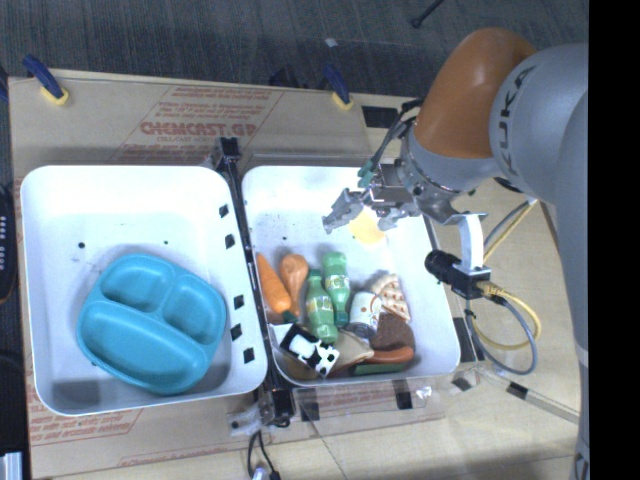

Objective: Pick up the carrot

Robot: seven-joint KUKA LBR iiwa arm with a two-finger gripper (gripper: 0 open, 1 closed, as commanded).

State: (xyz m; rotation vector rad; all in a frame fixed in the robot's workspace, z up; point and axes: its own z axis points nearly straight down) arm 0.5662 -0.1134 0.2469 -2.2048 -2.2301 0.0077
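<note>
Camera view shows the hand [352, 211] poised above the right bin's [300, 183] far end, whether its grip is open or closed I cannot tell, while the carrot [272, 283] lies below-left of it against the bin's left wall, beside crowded toy food.

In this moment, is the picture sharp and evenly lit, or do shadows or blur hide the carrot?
Camera view: the carrot is sharp and unshadowed by the right bin's left wall; the gripper looks slightly soft; the blue tray casts a faint shadow in the left bin; no strong glare on the white plastic.
</note>
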